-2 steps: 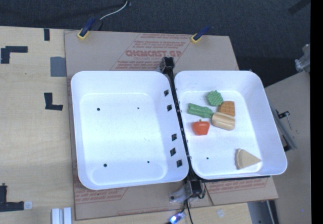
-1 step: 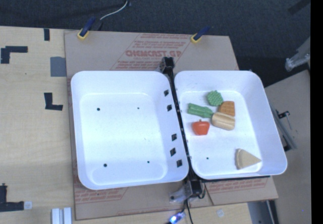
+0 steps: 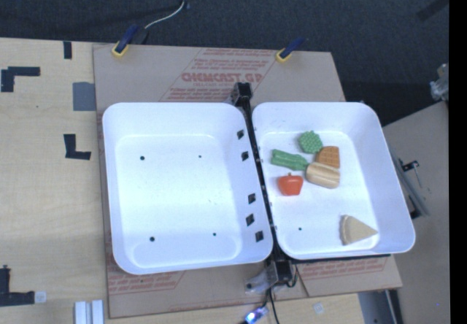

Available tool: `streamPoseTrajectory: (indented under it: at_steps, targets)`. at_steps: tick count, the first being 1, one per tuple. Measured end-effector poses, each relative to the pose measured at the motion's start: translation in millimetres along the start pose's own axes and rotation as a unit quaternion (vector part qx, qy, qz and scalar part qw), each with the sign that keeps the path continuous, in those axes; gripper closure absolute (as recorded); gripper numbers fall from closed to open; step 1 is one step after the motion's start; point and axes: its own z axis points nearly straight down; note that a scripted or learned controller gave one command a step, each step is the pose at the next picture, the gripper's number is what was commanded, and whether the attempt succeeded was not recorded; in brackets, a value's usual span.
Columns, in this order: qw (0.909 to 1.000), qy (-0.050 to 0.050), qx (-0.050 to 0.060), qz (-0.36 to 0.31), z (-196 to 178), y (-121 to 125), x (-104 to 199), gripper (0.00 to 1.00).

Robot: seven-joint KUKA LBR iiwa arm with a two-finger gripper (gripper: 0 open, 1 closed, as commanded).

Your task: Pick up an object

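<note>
Five toy foods lie in the right bin (image 3: 384, 141), and the red toy tomato (image 3: 290, 184) sits nearest the seam between the bins. Just above the tomato lies a long green vegetable (image 3: 290, 160). Up and to the tomato's right is a bumpy green piece (image 3: 310, 141). Just right of the tomato a tan bread roll (image 3: 322, 175) touches an orange block (image 3: 328, 155). A tan wedge (image 3: 356, 230) lies well apart, below and right of the tomato. The left bin (image 3: 109, 120) lies to the tomato's left.
</note>
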Motion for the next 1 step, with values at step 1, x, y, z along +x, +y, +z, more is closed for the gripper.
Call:
streamPoseTrajectory:
  at_steps: [1]
  targets:
    - [1.0,0.0,0.0,0.0,0.5,0.0,0.0,0.0]
